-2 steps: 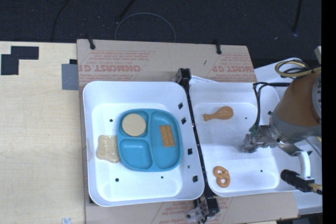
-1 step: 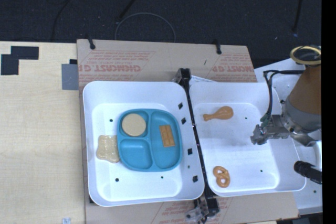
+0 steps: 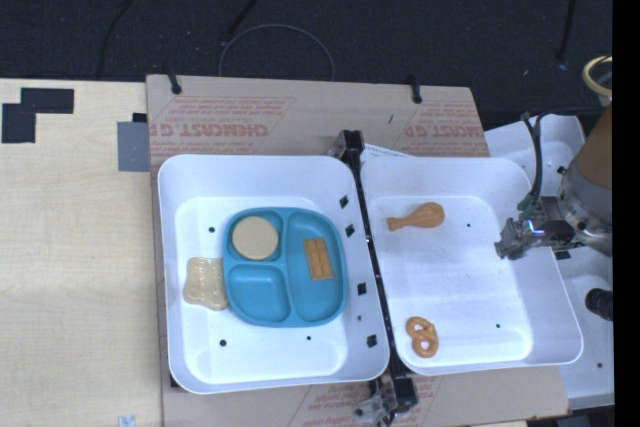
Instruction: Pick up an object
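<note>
In the right bin (image 3: 540, 340) lie a tan chicken drumstick (image 3: 418, 216) near the back and a small orange pretzel (image 3: 422, 336) near the front. My gripper (image 3: 512, 242) hovers at the right bin's right side, well to the right of the drumstick and apart from both items. Nothing shows between its fingers. The left bin (image 3: 190, 180) holds a blue divided tray (image 3: 262, 303) with a round tan cookie (image 3: 254, 237) and an orange cracker (image 3: 319, 259) in its compartments. A pale slice of bread (image 3: 205, 283) lies against the tray's left edge.
A black divider (image 3: 365, 255) runs between the two bins. Cardboard (image 3: 300, 115) lies beneath them, and wooden bench top (image 3: 70, 265) extends to the left. The middle of the right bin's floor (image 3: 460, 280) is bare.
</note>
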You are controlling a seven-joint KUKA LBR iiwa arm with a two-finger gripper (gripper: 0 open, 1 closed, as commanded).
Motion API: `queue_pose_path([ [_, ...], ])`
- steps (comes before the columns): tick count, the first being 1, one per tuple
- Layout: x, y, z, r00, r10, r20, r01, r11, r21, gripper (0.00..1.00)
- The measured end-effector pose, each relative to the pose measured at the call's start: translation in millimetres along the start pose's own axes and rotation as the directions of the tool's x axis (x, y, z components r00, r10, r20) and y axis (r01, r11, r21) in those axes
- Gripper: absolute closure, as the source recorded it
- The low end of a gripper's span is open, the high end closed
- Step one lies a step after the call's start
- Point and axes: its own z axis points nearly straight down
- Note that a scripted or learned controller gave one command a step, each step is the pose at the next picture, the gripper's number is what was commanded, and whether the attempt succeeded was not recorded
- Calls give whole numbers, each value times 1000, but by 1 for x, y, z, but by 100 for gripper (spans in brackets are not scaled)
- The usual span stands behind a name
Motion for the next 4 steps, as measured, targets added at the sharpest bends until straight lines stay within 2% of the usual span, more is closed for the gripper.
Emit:
queue_pose_path([
  [1, -1, 1, -45, 1000, 0, 0, 0, 1000, 2, 100],
  [3, 100, 3, -44, 1000, -3, -3, 3, 1000, 7, 100],
  [4, 151, -6, -22, 1000, -2, -3, 2, 1000, 10, 100],
])
